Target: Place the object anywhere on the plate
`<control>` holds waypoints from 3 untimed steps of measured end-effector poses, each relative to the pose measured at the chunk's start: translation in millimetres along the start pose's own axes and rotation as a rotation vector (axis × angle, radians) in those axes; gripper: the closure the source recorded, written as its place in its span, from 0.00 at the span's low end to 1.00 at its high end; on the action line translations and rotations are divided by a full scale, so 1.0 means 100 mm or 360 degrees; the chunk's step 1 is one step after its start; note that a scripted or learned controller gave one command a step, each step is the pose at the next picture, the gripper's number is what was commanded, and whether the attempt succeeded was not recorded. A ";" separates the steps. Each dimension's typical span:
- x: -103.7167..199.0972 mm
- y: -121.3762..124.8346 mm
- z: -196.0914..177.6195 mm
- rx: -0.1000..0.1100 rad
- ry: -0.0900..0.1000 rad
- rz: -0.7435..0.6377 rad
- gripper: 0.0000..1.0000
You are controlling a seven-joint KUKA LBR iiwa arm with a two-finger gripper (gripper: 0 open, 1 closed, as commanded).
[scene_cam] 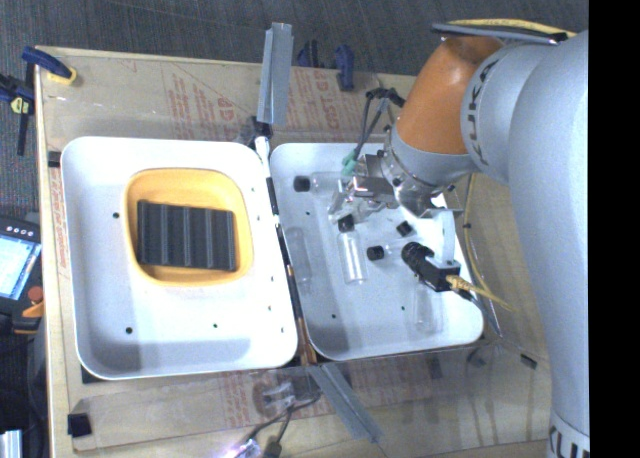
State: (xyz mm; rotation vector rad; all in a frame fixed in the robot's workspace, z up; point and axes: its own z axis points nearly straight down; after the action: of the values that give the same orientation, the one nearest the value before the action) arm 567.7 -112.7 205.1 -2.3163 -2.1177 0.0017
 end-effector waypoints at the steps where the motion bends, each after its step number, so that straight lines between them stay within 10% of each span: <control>1: 0.88 0.40 0.14 0.0000 -0.0002 -0.0245 1.00; 2: 1.32 0.74 -0.38 0.0000 -0.0003 -0.0425 1.00; 3: 1.35 0.49 -0.04 0.0003 -0.0003 -0.0885 1.00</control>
State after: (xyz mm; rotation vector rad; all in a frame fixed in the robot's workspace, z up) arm 628.3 17.4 208.8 -1.6460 -2.6717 0.0042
